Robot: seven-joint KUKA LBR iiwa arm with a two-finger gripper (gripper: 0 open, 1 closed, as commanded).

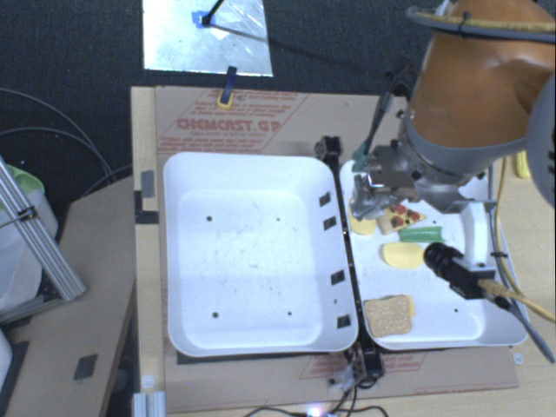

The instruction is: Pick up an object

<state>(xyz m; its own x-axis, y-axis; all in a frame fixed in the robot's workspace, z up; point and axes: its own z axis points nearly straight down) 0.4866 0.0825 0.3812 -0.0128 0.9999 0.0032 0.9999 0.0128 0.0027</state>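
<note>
The metal end effector hangs low over the right white plastic bin's far left corner, its opening impossible to judge, touching a pale yellow lump. Beside it lie a pizza-like red-dotted piece, a green strip, a yellow oval slice and, nearer, a rough tan bread slice. The grey, orange-banded arm looms above.

Single fixed cam, mounted above the bench, looking down at a slant, far side of the bench at frame top. Mid-range: both white bins fit whole. Arm enters from frame right, its orange band bulking large in the upper right corner, so it sits nearer the lens than the bench does. Gripper sits right of centre, over the right bin; left bin lies to frame-left of it, dark floor beyond and left of it.
</note>
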